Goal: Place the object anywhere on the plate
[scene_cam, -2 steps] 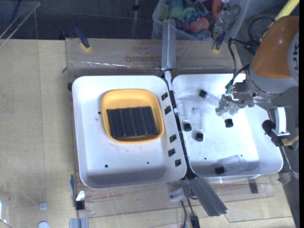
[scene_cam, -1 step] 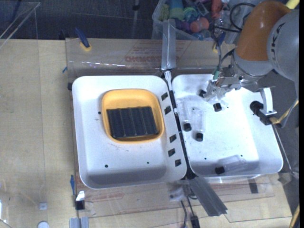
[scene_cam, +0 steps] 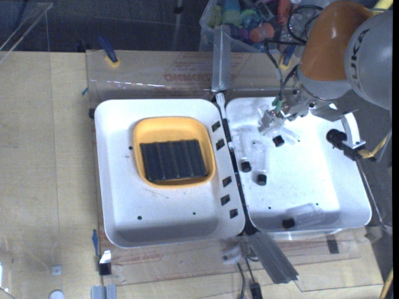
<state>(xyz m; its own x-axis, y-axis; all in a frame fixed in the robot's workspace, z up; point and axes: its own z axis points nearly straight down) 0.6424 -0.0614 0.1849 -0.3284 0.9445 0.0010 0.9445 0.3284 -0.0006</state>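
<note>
Nearest you, the front rims of the left bin [scene_cam: 118, 229] and right bin [scene_cam: 349, 220] sit just inside the desk [scene_cam: 43, 167] edge, and the right bin's floor lies mostly open. In the left bin, the yellow plate [scene_cam: 142, 129] carries the dark ribbed object [scene_cam: 173, 159], white floor free all round. Farther back, the hand [scene_cam: 274, 118] hangs over the right bin's rear; you cannot tell its grip.

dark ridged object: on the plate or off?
On. The dark ridged object lies flat inside the yellow plate, in the left bin.
</note>
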